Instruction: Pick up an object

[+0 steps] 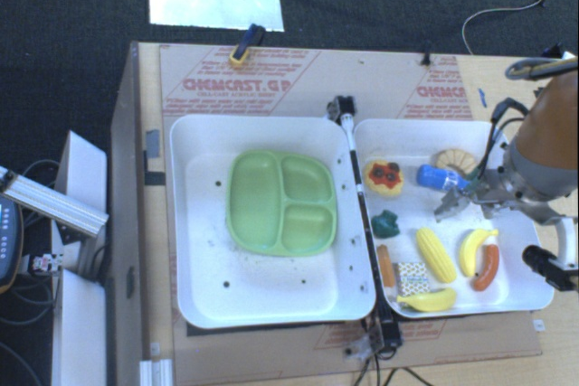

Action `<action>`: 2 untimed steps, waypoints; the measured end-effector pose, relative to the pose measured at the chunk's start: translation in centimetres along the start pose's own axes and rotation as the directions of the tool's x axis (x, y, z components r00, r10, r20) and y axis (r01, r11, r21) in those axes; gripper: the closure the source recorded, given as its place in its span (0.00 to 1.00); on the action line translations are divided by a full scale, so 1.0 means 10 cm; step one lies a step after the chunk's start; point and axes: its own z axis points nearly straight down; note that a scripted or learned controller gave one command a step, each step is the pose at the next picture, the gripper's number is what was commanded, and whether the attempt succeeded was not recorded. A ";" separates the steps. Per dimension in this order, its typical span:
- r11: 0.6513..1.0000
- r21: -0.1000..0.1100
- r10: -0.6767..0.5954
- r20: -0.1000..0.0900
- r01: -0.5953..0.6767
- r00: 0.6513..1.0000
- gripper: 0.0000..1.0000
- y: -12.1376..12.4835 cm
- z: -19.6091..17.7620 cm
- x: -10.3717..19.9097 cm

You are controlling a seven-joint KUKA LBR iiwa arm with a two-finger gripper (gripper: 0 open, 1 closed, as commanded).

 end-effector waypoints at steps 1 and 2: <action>1.000 -0.002 0.002 0.001 -0.002 1.000 0.00 -0.36 0.83 0.54; 1.000 -0.005 0.001 0.000 -0.001 1.000 1.00 -0.34 0.73 0.54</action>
